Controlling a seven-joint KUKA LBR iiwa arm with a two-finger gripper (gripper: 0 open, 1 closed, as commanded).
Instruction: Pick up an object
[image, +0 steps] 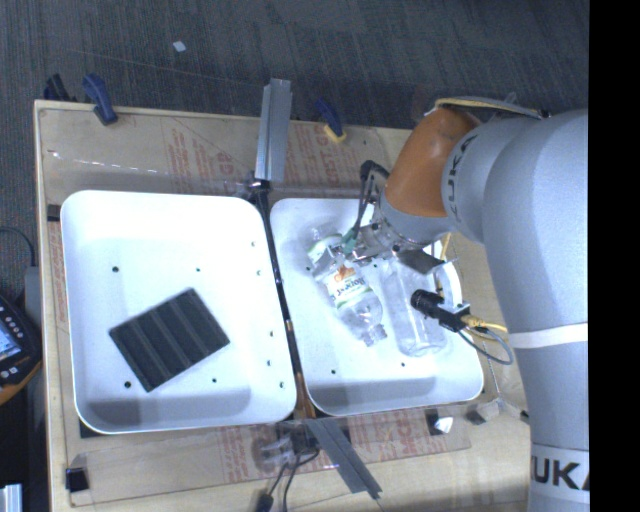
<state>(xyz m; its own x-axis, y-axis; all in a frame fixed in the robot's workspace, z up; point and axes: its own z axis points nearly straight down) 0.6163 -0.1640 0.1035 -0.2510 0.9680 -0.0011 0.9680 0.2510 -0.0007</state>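
Camera view: two white bins sit side by side on the desk (150, 140). The left bin (90, 205) holds a flat black ribbed pad (168, 338), lying askew toward its 7 o'clock corner. The right bin (400, 405) holds a cluster of clear plastic. A crumpled bottle with an orange-and-white label (352, 293) lies on its side near the bin's middle, its length running from 11 to 5 o'clock. A second clear bottle (412, 325) lies just beside it at its 3 o'clock.

The arm comes in from 3 o'clock. Its end effector (368, 238) is low over the upper end of the labelled bottle, at or very near the plastic. The wrist hides it from above, so I cannot tell whether it is wide or narrow, or whether it has anything.

The labelled bottle looks like the likely target. I judge it very light, thin-walled and already dented, so it should give under a squeeze and may slip on its smooth, round surface. The best hold is probably across the labelled belly, where paper adds grip, or at the stiffer neck. The neighbouring bottle is close enough to be nudged.
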